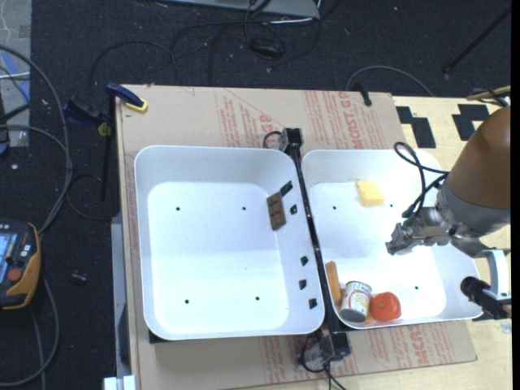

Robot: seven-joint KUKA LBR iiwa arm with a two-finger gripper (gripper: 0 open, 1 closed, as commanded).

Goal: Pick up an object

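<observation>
Lying in the right bin (455,303), the candidates are a yellow block (370,192) near the far wall and, crowded into the near corner, a small can (355,301), a red ball (386,306) and an orange stick (332,279). Between them hovers the claw (404,240), holding nothing; its spread I cannot tell. Dropping into that cluster risks a glancing, failed grasp.

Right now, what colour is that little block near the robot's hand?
Pale yellow block, seen in the camera view.

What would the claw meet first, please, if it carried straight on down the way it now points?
Probably the bare white floor of the right bin: the claw hangs over an open patch, apart from the yellow block, though depth is unclear.
</observation>
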